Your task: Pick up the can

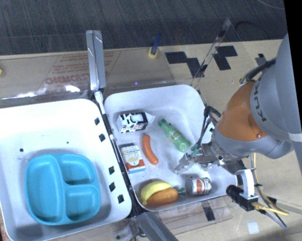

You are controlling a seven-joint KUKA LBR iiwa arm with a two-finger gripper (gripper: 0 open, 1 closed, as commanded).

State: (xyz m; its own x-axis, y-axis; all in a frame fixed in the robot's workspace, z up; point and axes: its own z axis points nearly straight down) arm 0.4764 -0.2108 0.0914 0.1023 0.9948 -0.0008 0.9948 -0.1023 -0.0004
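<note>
The can [198,185] lies on its side near the front edge of the right bin [189,96], its red and white label facing up. My gripper [189,160] hangs low over the bin just behind the can, a short gap away, between the can and the lower end of a green bottle [174,135]. Nothing shows in its grasp. The arm's orange band and grey wrist reach in over the bin's right rim.
The right bin also holds a black-and-white carton [133,121], a sausage [150,149], a small red box [132,157], a banana [154,188] and an orange item [162,197] just left of the can. A blue divided plate [63,187] lies in the left bin [4,143].
</note>
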